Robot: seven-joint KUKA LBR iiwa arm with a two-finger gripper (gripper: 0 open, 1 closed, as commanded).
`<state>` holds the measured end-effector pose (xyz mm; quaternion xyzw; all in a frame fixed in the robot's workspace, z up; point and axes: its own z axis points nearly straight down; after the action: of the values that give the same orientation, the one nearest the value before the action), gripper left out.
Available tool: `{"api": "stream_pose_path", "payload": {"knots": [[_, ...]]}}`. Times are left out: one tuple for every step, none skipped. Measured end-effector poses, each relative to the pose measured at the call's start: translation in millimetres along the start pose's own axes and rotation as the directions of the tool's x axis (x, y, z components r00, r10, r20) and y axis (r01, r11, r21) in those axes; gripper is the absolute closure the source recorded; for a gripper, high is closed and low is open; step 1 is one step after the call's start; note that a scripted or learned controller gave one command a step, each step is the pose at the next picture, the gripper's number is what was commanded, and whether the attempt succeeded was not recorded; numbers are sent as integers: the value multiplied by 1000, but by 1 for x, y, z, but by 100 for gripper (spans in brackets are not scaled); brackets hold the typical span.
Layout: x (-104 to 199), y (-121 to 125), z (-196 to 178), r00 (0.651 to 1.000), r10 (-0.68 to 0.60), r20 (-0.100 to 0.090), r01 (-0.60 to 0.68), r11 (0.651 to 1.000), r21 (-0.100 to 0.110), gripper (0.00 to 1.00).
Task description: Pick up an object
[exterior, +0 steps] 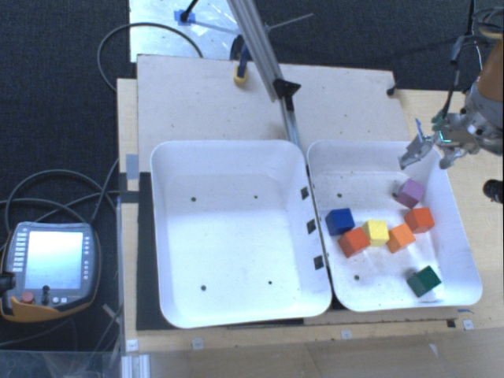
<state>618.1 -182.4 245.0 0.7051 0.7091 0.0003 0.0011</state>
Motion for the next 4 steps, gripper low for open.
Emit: {"api": "stream_pose_path", "payload": {"knots": [[-3,5,43,1000,2,-1,-2,1000,3,0],[1,13,100,1000,0,-2,0,1000,5,0],[-1,19,128,1000,1,4,-1,1000,-15,0],[-1,20,118,1000,-2,7,3,1000,-19,100]]}}
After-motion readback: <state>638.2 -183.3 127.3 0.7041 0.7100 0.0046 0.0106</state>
